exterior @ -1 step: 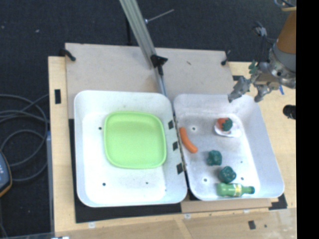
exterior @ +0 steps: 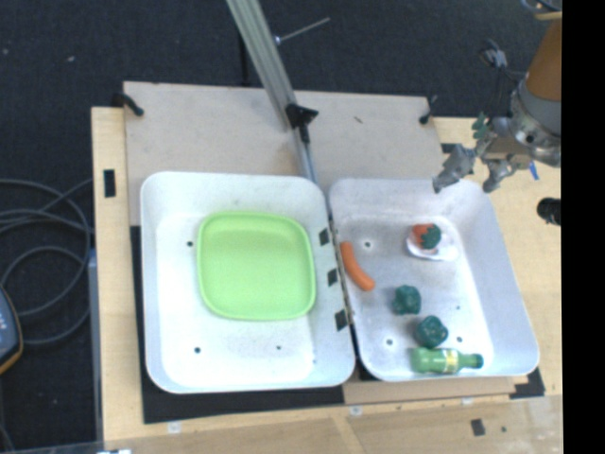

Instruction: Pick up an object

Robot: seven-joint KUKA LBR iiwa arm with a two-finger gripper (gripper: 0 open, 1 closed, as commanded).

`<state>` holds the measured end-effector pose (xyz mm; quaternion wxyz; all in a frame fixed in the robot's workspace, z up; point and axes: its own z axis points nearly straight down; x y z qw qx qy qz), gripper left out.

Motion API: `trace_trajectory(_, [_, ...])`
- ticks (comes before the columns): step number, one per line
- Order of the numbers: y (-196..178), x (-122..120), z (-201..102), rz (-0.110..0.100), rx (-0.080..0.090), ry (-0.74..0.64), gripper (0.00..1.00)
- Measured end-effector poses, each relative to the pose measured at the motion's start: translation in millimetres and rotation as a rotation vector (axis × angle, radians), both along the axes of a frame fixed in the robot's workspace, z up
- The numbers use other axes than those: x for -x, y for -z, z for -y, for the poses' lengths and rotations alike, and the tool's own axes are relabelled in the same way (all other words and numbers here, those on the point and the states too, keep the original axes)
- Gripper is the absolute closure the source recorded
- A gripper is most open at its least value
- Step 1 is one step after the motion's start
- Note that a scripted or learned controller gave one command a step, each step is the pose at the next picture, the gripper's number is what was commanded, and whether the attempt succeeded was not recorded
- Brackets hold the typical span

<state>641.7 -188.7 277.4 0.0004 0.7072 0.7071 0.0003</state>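
1. Hanging above the far right corner of the right bin [exterior: 501, 253], the gripper [exterior: 473, 173] is a grey metal piece with its two fingers spread apart, one grey fingertip at the left and one at the right; nothing sits between them; a grey wrist with an orange band rises behind it.
2. Both bins are shallow white plastic trays with rounded corners and a speckled, scuffed floor; they lie side by side, touching along the middle, on a pale wooden tabletop [exterior: 113, 253].
3. Left bin [exterior: 170, 348]: one flat, rounded-square plate [exterior: 255, 265] of light green plastic, smooth and matte, lying near the middle.
4. Right bin: a small orange carrot [exterior: 356, 266], long and tapered, near the left wall; a white saucer [exterior: 432, 242] bearing a red and green lump near the far side, just below the gripper; two dark green knobbly lumps [exterior: 407, 299] [exterior: 431, 330] in the middle; a green bottle [exterior: 444, 359] with a yellow band lying on its side by the near wall.
5. A ribbed grey metal rail [exterior: 265, 50] slants down from the top to the bins' meeting edge; black cables [exterior: 38, 253] curl at the left.
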Motion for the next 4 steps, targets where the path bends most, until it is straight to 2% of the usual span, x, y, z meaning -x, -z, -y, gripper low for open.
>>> trace_trajectory(1, [62, 3, -2, -0.006, -0.001, 0.000, 0.00])
trace_trajectory(3, [148, 10, -8, -0.004, 0.000, 0.000, 0.00])
trace_trajectory(4, [135, 8, -7, 0.001, 0.000, 0.000, 1.00])
